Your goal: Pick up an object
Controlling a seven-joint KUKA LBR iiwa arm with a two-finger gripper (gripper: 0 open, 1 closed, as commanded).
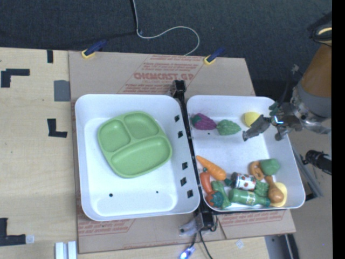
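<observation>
Down at the front of the right bin [245,154] sits a heap of toy food [242,186]: an orange carrot [211,167], a green bottle [243,197], a small can [245,181]; farther back lie a purple toy [203,121], a green leafy toy [228,127] and a yellow lemon [250,117]; my gripper [265,128] hangs beside the lemon, fingers apart, holding nothing; the left bin [91,144] holds a green plate [135,143].
</observation>
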